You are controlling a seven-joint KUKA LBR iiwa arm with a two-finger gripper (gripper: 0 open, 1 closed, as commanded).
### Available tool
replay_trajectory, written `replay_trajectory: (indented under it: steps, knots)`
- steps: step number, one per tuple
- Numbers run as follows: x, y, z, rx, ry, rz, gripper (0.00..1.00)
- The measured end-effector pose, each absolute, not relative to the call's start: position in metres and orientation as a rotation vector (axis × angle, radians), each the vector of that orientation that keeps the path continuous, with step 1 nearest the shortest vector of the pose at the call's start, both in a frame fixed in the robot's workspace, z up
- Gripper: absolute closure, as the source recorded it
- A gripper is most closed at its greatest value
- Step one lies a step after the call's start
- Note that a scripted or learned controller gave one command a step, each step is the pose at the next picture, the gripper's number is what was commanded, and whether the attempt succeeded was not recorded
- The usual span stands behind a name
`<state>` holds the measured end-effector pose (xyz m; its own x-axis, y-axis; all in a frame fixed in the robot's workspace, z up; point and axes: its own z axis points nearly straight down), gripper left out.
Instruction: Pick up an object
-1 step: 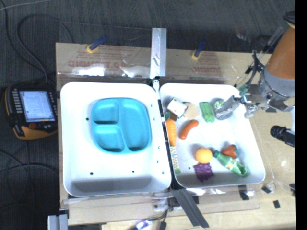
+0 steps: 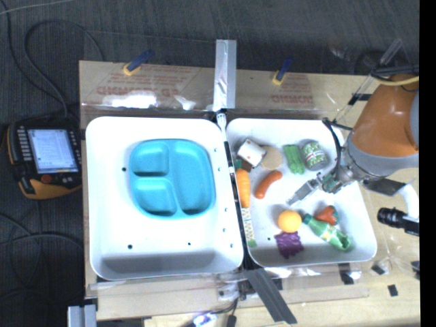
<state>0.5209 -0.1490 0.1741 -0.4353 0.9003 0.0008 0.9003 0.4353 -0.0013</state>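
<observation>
Gripper (image 2: pixel 304 191) low in the right bin (image 2: pixel 364 251), finger spread impossible to tell, nothing visibly held, hovering among sausage (image 2: pixel 267 183), orange (image 2: pixel 289 220) and green bottle (image 2: pixel 328 233) — crowded, so likely nudging rather than grabbing.

1. You look down from one fixed camera above the bench (image 2: pixel 170 80), tilted at a slant.
2. Both white bins lie side by side mid-frame: the left bin (image 2: pixel 109 251) and the right bin (image 2: pixel 361 244).
3. You stand far enough back that dark floor (image 2: pixel 102 12) shows beyond the bench.
</observation>
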Motion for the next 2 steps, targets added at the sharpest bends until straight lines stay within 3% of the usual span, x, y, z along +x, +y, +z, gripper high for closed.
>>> replay_trajectory:
  steps: [1,2]
  knots:
    - [0.4962,-0.1249,0.0976,-1.437,-2.794,0.0,0.0]
    - [0.4972,-0.1242,0.1053,-1.442,-2.795,-0.004,1.0]
